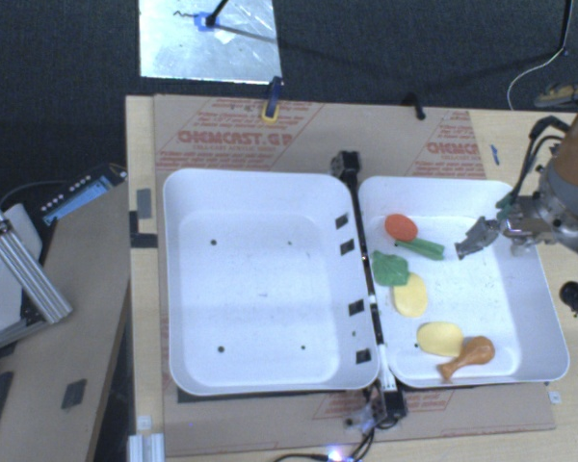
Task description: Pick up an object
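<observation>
Pincer (472,241) hangs over the right bin (535,301), up toward its far edge. Nothing sits between its tips, and whether they are spread or closed I cannot tell from this angle.

The nearest thing is the green stick (420,248), lying toward the left of the pincer, toward the divider between the two bins. Its long axis runs roughly left to right along the bin floor, pointing almost at the pincer. Touching its far-left end is the orange-red piece (400,226).

Further toward the counter's near edge are the green leafy piece (391,269), the pale yellow piece (410,295), the yellow lump (439,337) and the brown drumstick (467,356).

My read: a short shift left and down reaches the stick.
</observation>
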`<state>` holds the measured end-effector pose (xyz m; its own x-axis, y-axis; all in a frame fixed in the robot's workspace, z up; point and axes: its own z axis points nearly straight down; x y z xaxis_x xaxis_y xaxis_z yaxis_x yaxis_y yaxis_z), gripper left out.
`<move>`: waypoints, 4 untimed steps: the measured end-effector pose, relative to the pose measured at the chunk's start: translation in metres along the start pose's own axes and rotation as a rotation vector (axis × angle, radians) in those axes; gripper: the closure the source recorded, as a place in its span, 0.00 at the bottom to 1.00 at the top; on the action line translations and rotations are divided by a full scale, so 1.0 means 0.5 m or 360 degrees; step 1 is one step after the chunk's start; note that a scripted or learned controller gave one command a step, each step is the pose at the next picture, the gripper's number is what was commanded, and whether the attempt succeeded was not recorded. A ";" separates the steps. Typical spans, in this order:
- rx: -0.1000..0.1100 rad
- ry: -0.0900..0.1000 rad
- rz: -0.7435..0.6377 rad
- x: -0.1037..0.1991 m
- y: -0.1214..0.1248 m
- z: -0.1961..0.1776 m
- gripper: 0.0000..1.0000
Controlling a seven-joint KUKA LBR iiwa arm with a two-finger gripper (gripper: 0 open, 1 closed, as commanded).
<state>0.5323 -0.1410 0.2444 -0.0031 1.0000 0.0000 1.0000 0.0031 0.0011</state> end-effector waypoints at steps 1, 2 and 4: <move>0.0001 0.0005 -0.0014 0.163 -0.001 0.026 0.00; 0.0005 0.0004 -0.0013 0.331 0.009 0.125 0.00; -0.0003 0.0003 -0.0005 0.463 0.036 0.032 1.00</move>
<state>0.5496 0.0906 0.2286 -0.0061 1.0000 0.0015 1.0000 0.0061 0.0031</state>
